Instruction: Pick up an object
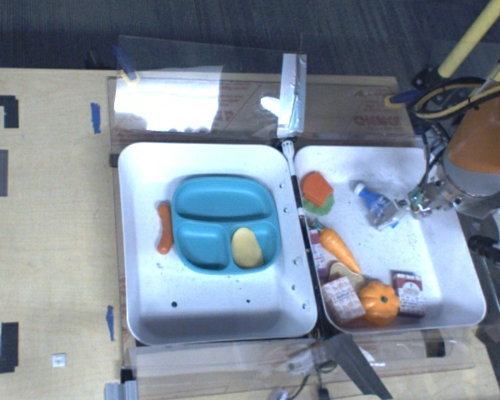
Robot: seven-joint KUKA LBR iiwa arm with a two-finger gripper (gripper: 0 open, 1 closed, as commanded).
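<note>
Camera view, right bin (458,257): claw (420,203) at the upper right, grip state not discernible, just beside a blue-capped bottle (377,207) lying loose on the bin floor apart from the other items; best approach: descend centred, straddling its narrow width before closing.

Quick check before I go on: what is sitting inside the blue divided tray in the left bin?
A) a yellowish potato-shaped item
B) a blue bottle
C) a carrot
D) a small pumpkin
A: the blue divided tray in the left bin holds one yellowish potato-shaped item in its lower right compartment; the carrot, small pumpkin and blue bottle all lie in the right bin.
</note>
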